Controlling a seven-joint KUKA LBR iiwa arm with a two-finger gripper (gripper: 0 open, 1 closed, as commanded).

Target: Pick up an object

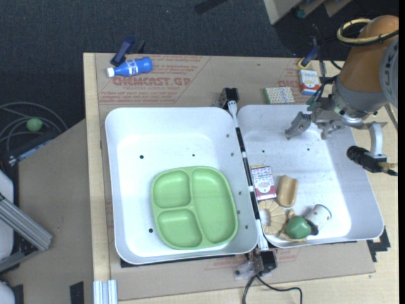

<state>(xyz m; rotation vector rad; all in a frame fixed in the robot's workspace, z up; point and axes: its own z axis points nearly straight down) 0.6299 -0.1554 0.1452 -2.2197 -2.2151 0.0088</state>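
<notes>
My gripper (312, 128) hangs over the far part of the right bin (354, 189), open, with nothing between its fingers. The loose objects lie at that bin's near left, well apart from the gripper. They are a small patterned box (261, 180), a tan piece (287, 190), a green rounded object (297, 227), a small white and red item (320, 213) and a pale flat piece (271, 218). A green divided plate (192, 206) lies in the left bin (126, 138).
A blue and white bottle (130, 67) lies on the bench at the far left. Small cards (279, 95) sit behind the right bin. A black clamp (229, 97) stands at the bins' shared far edge. The arm's black side fitting (366, 157) overhangs the right bin's right side.
</notes>
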